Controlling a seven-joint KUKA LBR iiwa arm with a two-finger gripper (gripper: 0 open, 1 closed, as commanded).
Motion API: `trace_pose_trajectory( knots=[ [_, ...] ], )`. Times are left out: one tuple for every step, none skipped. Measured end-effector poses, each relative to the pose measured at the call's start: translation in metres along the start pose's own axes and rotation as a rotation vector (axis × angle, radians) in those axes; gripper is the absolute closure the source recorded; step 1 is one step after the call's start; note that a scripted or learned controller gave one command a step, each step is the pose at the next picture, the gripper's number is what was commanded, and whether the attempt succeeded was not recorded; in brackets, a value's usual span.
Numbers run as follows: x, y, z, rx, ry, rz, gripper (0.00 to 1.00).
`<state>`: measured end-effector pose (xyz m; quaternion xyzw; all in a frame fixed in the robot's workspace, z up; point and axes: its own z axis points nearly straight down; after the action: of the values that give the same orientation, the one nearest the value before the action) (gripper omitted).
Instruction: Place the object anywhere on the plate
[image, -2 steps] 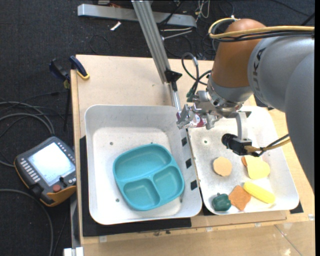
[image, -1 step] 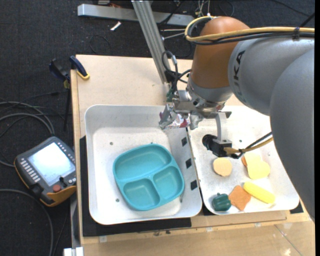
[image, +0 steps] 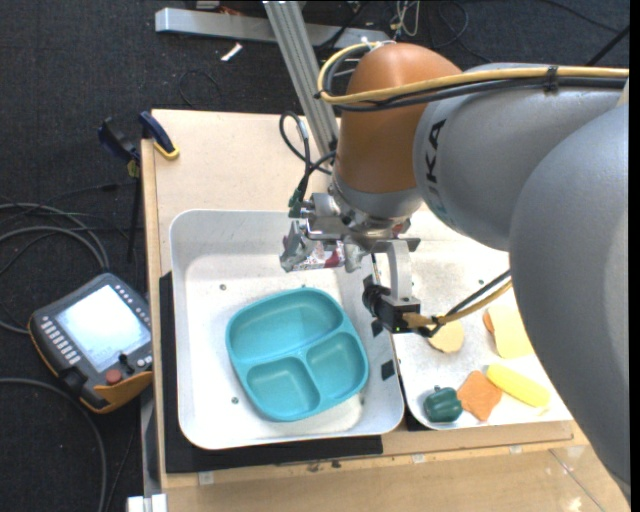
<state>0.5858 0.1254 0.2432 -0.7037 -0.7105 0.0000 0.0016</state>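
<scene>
The teal plate (image: 296, 354), split into three compartments, lies in the left bin (image: 195, 300) with nothing on it. My gripper (image: 318, 252) hangs just beyond the plate's far rim, over the back of the left bin, under the orange band of the arm. Nothing can be made out between its metal parts. In the right bin (image: 420, 418) lie a pale round piece (image: 447, 338), a dark green pepper-like piece (image: 441, 404), an orange wedge (image: 480, 395) and two yellow pieces (image: 519, 385) (image: 506, 330).
The big grey arm covers most of the right bin and the bench's right side. A teach pendant (image: 92, 340) and cables lie on the floor at the left. A blue-and-yellow clamp (image: 150, 135) sits at the bench's far left corner.
</scene>
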Motion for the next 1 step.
trace_pose_trajectory(
  knots=[
    [0.0147,-0.009,0.0115,0.001,-0.003,0.005,1.0]
  ],
)
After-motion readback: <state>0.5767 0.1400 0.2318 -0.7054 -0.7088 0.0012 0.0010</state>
